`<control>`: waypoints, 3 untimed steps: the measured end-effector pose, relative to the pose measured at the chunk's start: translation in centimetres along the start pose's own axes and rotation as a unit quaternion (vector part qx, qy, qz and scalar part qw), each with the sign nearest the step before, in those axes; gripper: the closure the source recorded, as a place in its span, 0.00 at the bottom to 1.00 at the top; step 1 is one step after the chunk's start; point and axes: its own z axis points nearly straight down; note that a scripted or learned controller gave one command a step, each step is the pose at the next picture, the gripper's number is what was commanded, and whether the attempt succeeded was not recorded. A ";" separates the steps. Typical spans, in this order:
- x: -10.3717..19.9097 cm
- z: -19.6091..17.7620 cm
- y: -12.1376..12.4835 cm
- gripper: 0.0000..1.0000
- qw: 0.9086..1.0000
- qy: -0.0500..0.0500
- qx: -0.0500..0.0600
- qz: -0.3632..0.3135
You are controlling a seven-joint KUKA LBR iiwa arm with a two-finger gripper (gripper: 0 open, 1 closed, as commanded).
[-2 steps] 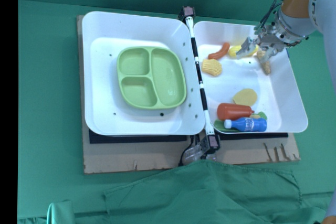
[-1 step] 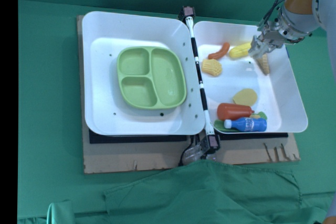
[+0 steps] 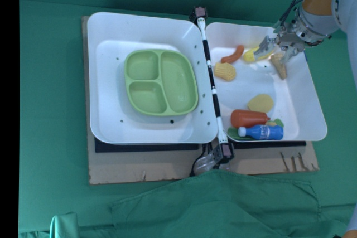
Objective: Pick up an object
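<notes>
Corn cob point(image 3: 251, 54) lies just beside the end effector point(image 3: 277, 51), whose spread fingers grasp nothing, in the right bin point(image 3: 312, 114).

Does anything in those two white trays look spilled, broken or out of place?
Nothing stands out. The green divided plate sits flat in the left bin. The toy foods lie loose in the right bin; the blue bottle rests on its side, unspilled.

The arm reaches in from upper right, wrist angled down-left, gripper point(image 3: 277, 54) fingers spread apart.
</notes>
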 end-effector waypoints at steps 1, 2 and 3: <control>-0.2 -1.4 0.2 1.00 1.000 -0.002 -0.004 0.001; -0.1 -7.1 -0.6 1.00 1.000 0.002 0.005 -0.001; -0.1 -6.8 -0.6 0.00 1.000 0.002 0.007 -0.001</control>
